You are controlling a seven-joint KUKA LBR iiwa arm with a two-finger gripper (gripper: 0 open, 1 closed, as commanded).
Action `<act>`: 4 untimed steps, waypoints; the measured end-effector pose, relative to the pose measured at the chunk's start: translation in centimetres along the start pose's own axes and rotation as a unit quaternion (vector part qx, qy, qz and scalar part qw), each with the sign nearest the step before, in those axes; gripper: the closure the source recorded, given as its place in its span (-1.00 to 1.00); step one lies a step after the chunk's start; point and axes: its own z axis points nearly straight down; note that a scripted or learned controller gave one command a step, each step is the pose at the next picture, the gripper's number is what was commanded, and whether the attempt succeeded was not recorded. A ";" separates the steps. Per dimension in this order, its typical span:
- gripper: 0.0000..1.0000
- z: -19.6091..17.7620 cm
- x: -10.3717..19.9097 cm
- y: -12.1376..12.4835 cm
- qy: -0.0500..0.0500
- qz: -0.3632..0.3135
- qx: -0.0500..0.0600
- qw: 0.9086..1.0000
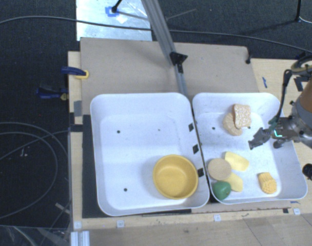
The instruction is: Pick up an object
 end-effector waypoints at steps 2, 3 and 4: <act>-1.00 6.2 -0.1 -0.1 0.001 0.002 0.003 1.000; -1.00 11.7 0.9 0.0 0.001 0.002 0.002 1.000; -1.00 15.0 1.0 0.1 0.000 0.002 0.001 1.000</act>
